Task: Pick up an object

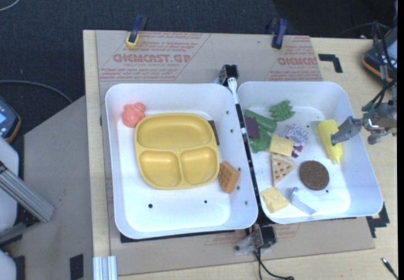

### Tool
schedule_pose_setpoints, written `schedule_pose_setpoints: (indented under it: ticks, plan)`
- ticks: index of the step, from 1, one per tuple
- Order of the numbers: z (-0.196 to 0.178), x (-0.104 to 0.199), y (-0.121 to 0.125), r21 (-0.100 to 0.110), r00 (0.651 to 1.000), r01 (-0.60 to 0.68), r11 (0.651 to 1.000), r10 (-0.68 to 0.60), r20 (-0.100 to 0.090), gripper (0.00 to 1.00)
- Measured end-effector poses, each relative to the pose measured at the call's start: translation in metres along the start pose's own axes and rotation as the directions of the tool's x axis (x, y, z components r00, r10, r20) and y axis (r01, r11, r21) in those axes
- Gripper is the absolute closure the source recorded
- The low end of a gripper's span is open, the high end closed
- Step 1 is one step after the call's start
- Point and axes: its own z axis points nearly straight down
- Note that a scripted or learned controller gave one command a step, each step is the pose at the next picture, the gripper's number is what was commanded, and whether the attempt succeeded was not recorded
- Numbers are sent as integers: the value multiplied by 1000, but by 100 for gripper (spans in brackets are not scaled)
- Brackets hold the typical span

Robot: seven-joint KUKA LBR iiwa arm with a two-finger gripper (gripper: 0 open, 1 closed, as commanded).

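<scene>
Yellow toy banana (pixel 329 139) lies near the right edge of the right bin (pixel 360 165), and the claw (pixel 346 130) hangs just beside it, tip over the banana's upper end — likely lined up for a grasp there. Nothing between the fingers; whether they are spread or closed, cannot tell. Other pick options crowd the same bin: brown cookie (pixel 314 175), pizza slice (pixel 280 167), cheese cubes (pixel 281 145), green leafy piece (pixel 281 109). Left bin (pixel 120 165) holds a yellow divided plate (pixel 175 149), a pink toy (pixel 133 113) toward the far left corner, a waffle piece (pixel 228 177) — well apart from the claw.
</scene>
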Motion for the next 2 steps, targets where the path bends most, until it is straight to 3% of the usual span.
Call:
schedule_pose_setpoints:
  ticks: [2]
  plan:
    - [91, -1, 4, 1, 1000, 0, 1000, 0, -1, 0]
